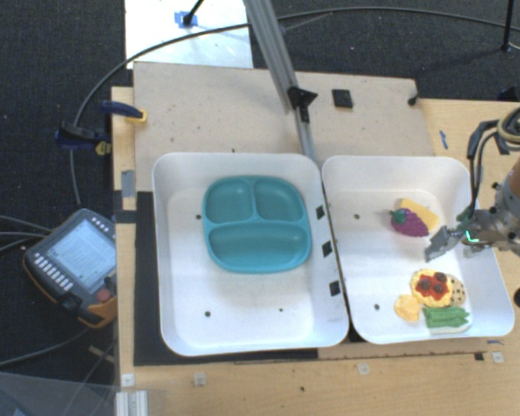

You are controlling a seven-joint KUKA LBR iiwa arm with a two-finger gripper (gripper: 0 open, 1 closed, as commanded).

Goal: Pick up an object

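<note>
The hand (442,243) hovers in the right bin (373,319), its grip unreadable, between the purple-and-yellow fruit toy (412,218) and the toy food cluster (435,299); the arm is cut off at right. A teal divided plate (256,224) sits in the left bin (182,319).

- The arm (518,199) is cut off by the right edge, so most of its body is out of frame
- The gripper (442,243) is small and blurred; its fingers cannot be made out
- The handheld controller's (74,263) screen is too small to read
</note>
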